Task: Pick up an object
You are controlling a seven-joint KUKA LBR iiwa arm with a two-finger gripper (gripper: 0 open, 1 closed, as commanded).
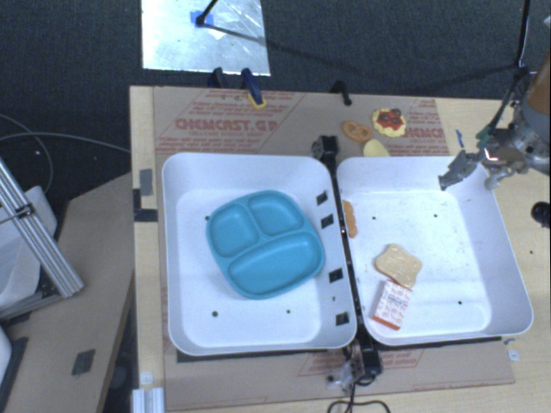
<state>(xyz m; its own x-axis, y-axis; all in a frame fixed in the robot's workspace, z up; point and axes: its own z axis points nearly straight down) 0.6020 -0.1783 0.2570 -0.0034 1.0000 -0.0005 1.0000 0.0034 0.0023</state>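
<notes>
Gripper (469,169): hovering over right bin (508,256) back corner, finger state untellable. Bread slice (398,265): lying down-left of gripper, well apart.

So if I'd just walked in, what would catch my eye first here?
Probably the blue divided plate, lying in the left white bin. Next, the toast slice and a small red-and-white packet in the right bin, with the robot's pincer over that bin's far right corner.

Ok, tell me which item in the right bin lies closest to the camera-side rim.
The red-and-white packet. It sits lowest in the right bin, just below the toast slice; the orange piece lies farther up by the divider.
</notes>
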